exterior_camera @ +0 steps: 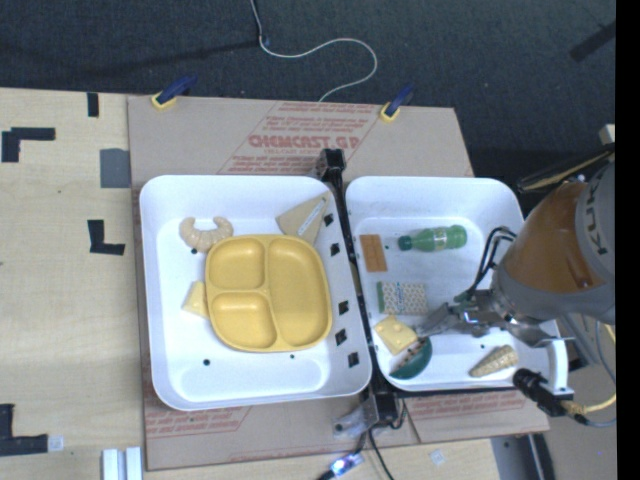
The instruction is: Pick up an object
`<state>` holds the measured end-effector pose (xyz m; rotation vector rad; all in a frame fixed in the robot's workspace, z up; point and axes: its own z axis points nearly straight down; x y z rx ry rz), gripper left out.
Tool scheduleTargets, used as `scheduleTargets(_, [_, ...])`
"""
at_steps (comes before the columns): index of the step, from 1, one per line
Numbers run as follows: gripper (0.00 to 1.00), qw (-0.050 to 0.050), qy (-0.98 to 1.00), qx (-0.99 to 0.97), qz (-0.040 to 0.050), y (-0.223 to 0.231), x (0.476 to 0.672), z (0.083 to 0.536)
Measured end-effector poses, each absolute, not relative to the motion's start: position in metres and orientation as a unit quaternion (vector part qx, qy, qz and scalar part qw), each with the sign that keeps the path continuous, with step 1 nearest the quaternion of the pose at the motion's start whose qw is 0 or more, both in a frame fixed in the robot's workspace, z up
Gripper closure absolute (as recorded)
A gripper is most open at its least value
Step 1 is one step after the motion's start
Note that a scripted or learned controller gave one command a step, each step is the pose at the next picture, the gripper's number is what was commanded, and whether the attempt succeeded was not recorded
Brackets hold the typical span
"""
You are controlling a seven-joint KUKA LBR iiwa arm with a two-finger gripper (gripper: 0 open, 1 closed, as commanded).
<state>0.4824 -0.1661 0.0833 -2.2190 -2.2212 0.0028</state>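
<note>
From the overhead camera I see the gripper [437, 317] low in the right bin [500, 200], fingers spread a little with nothing between them, tips just above the yellow wedge [396, 335] and teal bowl [411, 359]. Same bin: green bottle [432, 239], orange card [372, 253], patterned patch [402, 296], cone [495, 361]. In the left bin [160, 268] I see a yellow tray [268, 293] and a croissant [204, 232].

floor [120, 18]: dark carpet | bench [60, 298]: light wood, black marks | cardboard sheet [290, 138] on top
</note>
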Motion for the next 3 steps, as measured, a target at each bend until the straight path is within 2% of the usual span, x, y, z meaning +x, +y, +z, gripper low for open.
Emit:
scheduleTargets(1, [1.00,-0.001,-0.707,-0.707,0.0005,-0.167,0.483,0.095])
scheduleTargets(3, [1.00,-0.002,-0.708,-0.706,-0.0010,-0.162,0.484,0.217])
